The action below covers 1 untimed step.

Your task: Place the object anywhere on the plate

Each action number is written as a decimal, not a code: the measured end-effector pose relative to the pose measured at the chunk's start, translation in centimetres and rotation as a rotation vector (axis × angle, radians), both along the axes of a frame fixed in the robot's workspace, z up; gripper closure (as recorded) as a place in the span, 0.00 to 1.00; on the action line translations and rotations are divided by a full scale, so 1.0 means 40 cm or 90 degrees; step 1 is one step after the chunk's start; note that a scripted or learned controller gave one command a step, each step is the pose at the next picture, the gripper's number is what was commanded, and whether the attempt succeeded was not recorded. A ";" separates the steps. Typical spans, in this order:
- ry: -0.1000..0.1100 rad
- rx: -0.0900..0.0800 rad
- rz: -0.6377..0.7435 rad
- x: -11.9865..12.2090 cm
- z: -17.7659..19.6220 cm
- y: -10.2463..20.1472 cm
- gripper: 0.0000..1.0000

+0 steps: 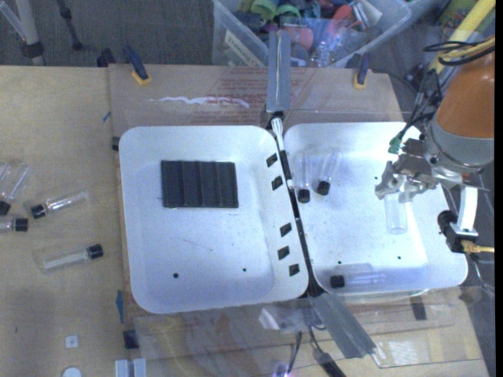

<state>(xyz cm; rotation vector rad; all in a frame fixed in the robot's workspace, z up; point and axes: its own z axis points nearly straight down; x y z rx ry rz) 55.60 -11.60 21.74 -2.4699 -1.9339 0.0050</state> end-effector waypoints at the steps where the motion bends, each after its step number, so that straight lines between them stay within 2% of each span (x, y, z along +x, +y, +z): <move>1: -0.002 -0.003 -0.258 0.072 0.256 0.103 1.00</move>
